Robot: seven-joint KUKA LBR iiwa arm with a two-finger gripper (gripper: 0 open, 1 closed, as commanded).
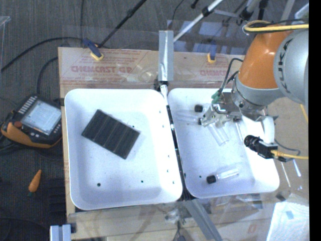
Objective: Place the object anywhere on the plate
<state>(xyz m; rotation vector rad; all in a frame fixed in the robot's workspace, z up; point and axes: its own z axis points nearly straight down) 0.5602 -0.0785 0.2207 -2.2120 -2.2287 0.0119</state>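
Hovering over the far half of the right bin (261, 182), the claw (219, 120) hangs from the grey arm (281, 59) with its clear fingers pointing down at the bin floor; whether they stand apart or together cannot be told here, since they are transparent and blur into the white behind them, and nothing can be seen between them. The likely object, a small clear vial with a black cap (222, 176), lies on its side on the floor of the same bin, toward that bin's near edge and well apart from the claw. A second small black piece (198, 107) sits near the bin's far left corner, just beside the claw. The plate (110, 133), a dark ribbed rectangle, lies flat in the left bin (80, 185), turned at an angle. By this layout the work looks to be at the picking stage: nothing has reached the plate. The next move calls for bringing the claw toward the near edge over the vial, lining up across its narrow body, and closing carefully, since a round clear tube could roll or slip out.
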